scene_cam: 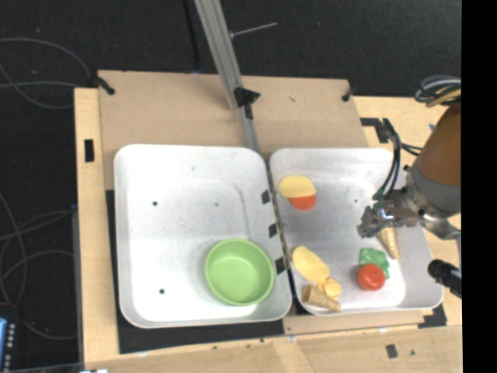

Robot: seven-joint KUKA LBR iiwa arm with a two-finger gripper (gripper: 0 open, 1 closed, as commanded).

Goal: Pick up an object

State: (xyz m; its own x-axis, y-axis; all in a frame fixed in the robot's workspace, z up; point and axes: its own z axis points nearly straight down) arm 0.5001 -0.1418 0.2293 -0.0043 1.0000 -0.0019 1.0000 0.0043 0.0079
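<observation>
Camera view: two white bins side by side on the bench, arm reaching in from the right over the right bin. Gripper low near that bin's right wall, just above a pale cone-shaped piece and a green piece, with a red tomato-like toy just below those. Finger spread not readable from this angle — too dark and small; cannot tell how far open, and nothing visibly held between them.

Elsewhere in the right bin: a yellow-and-orange toy near the top left, a yellow lemon-like piece by the left wall, a tan cone and small yellow bit touching or nearly touching at the bottom edge. Left bin with a green bowl toward its lower right corner.

Likely step: descent onto the cluster under the gripper — pale cone, green piece or tomato. For a clean grasp, better to centre over one object alone, not the seam between two; the three sit close together, so a straddling closure risks pushing one aside and pinching nothing. Worth keeping clear of the bin's right wall, which lies near. Tomato probably the easiest target — rounded, a little apart from the others. After closure, a slow straight lift, then a check for something actually between the fingers.
</observation>
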